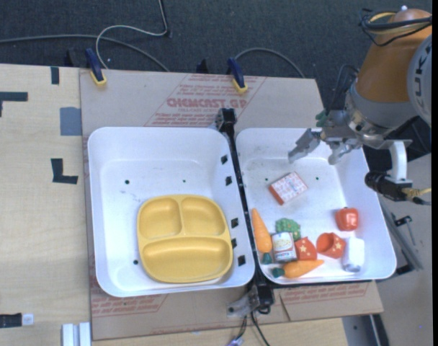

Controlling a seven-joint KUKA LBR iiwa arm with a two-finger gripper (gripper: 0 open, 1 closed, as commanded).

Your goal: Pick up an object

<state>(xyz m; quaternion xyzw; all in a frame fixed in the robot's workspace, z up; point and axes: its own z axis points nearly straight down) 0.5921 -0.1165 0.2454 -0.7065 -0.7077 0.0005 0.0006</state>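
Note:
My gripper [319, 150] hangs over the far part of the right bin [363, 186], its two fingers spread apart and open, nothing between them. Just below it a small red and white box [287, 187] lies on the bin floor. Toy foods crowd the near part of that bin: a carrot [261, 231], a second carrot [302, 268], a green piece [288, 228], a small can [282, 246], red pieces [331, 245] and a red pepper [346, 218], and a white item [354, 254].
The left bin [104, 193] holds a yellow divided plate [184, 238]. Black clips run along the rim between the bins [235, 186]. Blue clamps [96, 66] and cables lie beyond the cardboard base. The arm's orange band [392, 49] is at the upper right.

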